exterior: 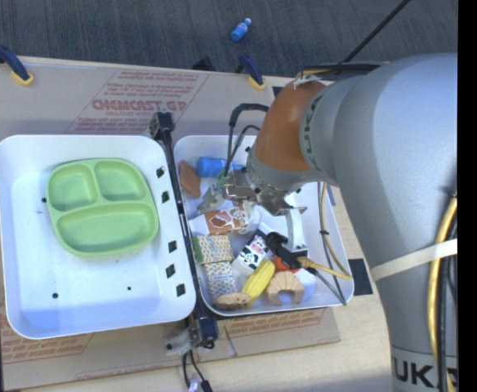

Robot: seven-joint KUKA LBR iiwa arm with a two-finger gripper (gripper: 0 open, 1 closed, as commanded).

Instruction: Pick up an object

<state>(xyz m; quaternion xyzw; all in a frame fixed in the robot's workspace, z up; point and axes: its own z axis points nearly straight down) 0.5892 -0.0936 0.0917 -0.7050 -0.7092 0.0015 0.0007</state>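
Could not tell whether the jaws stood open or shut, nor whether anything sat between them, the wrist covering them from above. Placed the gripper [237,196] low inside the right bin [330,294], over the upper middle of the clutter, presumably lowered there for a grab from the pile. Just beneath and beside it lay a small printed packet [226,221], the likeliest target by position, though contact not readable. Farther out, toward the bin's top wall, lay a blue piece [210,167] and an orange-brown piece [189,178], close together near the divider. Lower down, nearer the front wall, crowded a toy corn cob [257,279], a croissant-like pastry [285,287], a black-and-white carton [254,257] and two patterned crackers [215,249], several touching, which would make a clean single pick harder. In the left bin [18,300] rested a green divided plate [101,206], well apart from the arm and apparently no part of this attempt. Judged the pick not yet proven.
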